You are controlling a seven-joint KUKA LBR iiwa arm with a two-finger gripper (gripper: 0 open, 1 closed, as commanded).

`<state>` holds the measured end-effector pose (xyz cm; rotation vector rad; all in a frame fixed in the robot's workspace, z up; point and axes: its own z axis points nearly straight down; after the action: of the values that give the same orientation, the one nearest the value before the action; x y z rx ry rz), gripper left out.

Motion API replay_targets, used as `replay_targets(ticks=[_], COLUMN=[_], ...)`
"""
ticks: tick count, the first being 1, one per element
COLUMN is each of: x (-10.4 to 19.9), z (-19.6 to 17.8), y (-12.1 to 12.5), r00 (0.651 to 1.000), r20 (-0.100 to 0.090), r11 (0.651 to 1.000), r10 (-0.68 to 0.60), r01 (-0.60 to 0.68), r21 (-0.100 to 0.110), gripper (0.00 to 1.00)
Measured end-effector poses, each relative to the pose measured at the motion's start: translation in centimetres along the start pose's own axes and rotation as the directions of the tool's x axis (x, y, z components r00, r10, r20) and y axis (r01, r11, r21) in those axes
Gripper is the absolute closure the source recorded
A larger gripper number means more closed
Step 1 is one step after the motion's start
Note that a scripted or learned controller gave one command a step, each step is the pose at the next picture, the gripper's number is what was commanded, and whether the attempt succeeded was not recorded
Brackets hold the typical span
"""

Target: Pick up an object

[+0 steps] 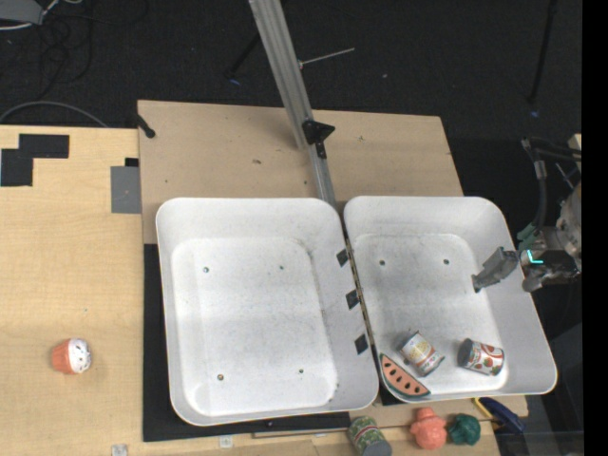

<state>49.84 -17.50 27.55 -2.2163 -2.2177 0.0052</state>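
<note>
The tool hangs over the right-hand edge of the right shallow white plastic bin, and whether its two prongs stand apart or together cannot be told from this slant; nothing is seen between them.

The things worth going for lie along the near edge of that same bin: a small tin can with a pale label lying on its side, a second small can with a red-and-white label just to its right, and a flat red watermelon-slice toy against the bin's near left corner.

The step in hand looks to be the approach. To do it well, the tool should travel toward the bin's near edge and stop above one can. The red-and-white can looks the better choice, since it lies apart from the others. A can on its side may roll, so the prongs would best close across its round body and come straight down.
</note>
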Motion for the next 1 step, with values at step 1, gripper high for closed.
replay_targets(ticks=[1], x=[-0.05], z=[-0.17], y=[0.05], r00=[1.000], r20=[0.001], r11=[1.000], r10=[0.002], r01=[-0.002], r21=[-0.004], gripper=[0.00])
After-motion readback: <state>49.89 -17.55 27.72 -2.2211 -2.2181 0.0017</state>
